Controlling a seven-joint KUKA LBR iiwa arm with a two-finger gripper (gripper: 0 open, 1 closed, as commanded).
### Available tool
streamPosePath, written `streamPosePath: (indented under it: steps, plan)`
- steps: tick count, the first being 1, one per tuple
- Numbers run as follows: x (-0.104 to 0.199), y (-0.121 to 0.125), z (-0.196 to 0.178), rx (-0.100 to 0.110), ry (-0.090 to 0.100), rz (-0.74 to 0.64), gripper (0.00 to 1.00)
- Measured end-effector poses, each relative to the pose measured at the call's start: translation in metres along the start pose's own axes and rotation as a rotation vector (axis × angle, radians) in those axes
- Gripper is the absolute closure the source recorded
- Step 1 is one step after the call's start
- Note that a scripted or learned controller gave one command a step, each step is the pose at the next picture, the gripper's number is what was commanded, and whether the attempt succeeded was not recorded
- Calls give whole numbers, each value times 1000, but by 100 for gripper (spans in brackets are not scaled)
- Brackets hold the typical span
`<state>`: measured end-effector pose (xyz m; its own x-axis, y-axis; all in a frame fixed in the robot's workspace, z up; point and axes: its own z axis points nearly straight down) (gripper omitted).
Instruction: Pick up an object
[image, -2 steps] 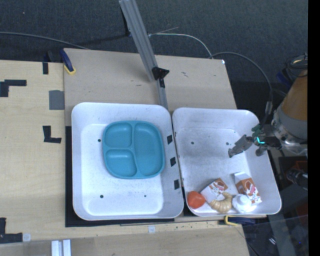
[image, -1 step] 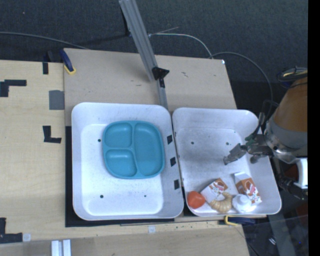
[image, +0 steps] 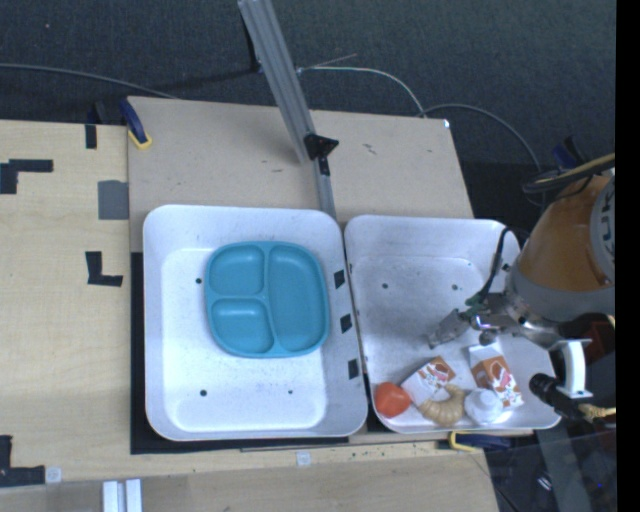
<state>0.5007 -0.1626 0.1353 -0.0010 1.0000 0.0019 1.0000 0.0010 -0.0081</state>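
Your arm reaches in from the right edge of the frame, its orange band over the right rim of the right bin, and your gripper hangs low over the middle of that bin's floor, pointing toward the left of the frame. You can see its two dark fingers slightly apart with only white bin floor between them; they have hold of nothing. The things you could pick lie in a cluster along the bin's lower edge, below and to the right of the gripper and apart from it: a red ball at lower left, a red-and-white packet just beside it, a tan croissant touching the packet's lower side, a white cup right of the croissant, and a brown-and-white carton above the cup. In the left bin, at the frame's centre left, you have a blue divided plate lying flat, well apart from the gripper. A grey metal pole slants down from the top of the frame to the gap between the two bins.
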Motion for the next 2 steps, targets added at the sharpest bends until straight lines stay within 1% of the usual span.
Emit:
streamPosePath:
  steps: [1,2]
  plan:
    - [0,1,47,-8,-3,0,0]
    - [1,0,36,-7,-1,0,100]
